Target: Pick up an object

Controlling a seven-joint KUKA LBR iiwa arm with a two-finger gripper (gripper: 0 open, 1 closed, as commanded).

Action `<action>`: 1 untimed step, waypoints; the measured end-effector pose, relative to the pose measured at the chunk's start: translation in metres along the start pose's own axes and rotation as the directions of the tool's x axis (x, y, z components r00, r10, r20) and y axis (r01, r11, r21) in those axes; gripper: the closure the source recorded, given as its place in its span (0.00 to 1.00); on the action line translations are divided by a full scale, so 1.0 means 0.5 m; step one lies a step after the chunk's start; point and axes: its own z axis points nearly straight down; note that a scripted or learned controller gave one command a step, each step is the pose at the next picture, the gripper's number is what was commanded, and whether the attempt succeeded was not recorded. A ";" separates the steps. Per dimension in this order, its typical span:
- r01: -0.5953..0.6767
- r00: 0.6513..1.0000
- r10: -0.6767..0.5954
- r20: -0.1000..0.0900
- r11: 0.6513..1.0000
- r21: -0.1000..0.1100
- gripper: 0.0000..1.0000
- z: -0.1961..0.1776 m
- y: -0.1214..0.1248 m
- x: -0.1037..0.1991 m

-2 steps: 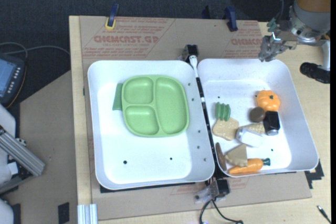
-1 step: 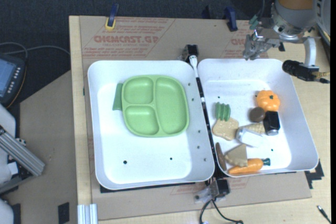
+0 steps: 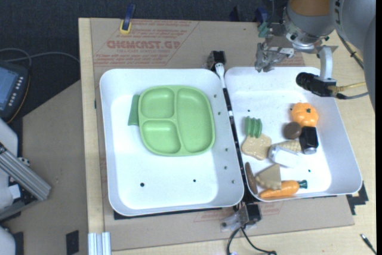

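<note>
My gripper (image 3: 265, 64) hangs over the far left edge of the right bin (image 3: 340, 152), with nothing visibly in it. The loose objects lie nearer the front of that bin, well apart from the gripper. They are an orange pumpkin-like piece (image 3: 304, 113), a brown round piece (image 3: 292, 130), a black block (image 3: 308, 139), a green ribbed piece (image 3: 253, 126), a tan slice (image 3: 256, 147), a pale wrapped item (image 3: 285, 156) and a carrot (image 3: 280, 189) by the front wall.
The left bin (image 3: 119, 176) holds a green divided plate (image 3: 176, 119). A black fitting with a cable (image 3: 315, 83) hangs from the arm over the right bin's far side. A black clamp (image 3: 217, 59) sits where the bins meet.
</note>
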 end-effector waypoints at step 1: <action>0.001 1.000 -0.001 0.001 1.000 -0.004 1.00 -0.012 0.002 0.107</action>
